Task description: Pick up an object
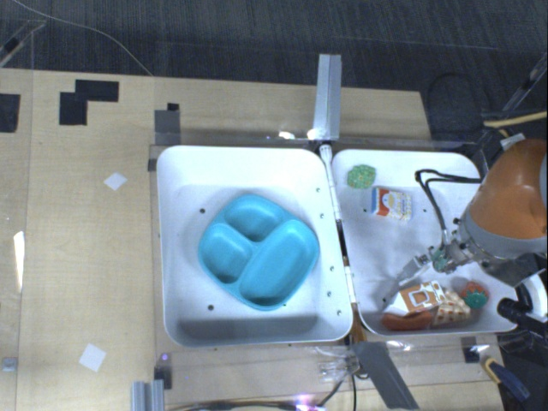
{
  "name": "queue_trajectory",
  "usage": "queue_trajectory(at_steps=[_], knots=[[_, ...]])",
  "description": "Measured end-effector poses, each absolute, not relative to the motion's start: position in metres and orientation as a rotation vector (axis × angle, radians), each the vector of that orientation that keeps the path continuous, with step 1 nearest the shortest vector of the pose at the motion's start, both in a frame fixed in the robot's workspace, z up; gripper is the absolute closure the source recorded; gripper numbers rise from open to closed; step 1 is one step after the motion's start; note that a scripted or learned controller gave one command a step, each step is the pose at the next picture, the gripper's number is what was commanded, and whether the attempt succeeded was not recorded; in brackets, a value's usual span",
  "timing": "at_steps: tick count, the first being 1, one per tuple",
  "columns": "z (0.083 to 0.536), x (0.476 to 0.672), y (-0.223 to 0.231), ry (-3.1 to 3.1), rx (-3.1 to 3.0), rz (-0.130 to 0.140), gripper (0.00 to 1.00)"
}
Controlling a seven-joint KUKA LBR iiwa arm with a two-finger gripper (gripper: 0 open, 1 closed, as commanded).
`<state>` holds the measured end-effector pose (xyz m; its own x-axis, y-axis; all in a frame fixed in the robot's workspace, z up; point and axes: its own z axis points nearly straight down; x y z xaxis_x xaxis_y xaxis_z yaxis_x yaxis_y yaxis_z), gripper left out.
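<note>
My gripper (421, 268) hangs low in the right bin (377, 311), toward its near edge, with my arm (514, 204) coming in over the bin's right side. Two thin fingers (409, 274) splay out toward the left and down. They look parted, with nothing between them. Just beside their tips, along the bin's near edge, lies a clutter of things: a white and orange packet (425, 297), a brown sausage-shaped piece (411, 320) under it, and a small red and green item (474, 296) to its right. I cannot tell whether a fingertip touches the packet.

Toward the far edge of the same bin sit a green round object (361, 175) near the far left corner and a small white carton with orange print (391, 203) just nearer than it, both well apart from my gripper.

The left bin (180, 229) holds a blue divided tray (258, 250) with three compartments, lying in the middle. Both bins rest side by side on the wooden worktop (77, 255).
</note>
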<state>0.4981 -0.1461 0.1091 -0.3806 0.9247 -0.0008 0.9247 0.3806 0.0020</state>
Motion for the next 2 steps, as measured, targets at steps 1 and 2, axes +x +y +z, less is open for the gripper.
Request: queue_trajectory(at_steps=[1, 2], knots=[[0.175, 0.519, -0.182, 2.792, 1.424, 0.003, 0.00], [0.108, 0.490, -0.206, 2.709, 1.568, 0.004, 0.00]])
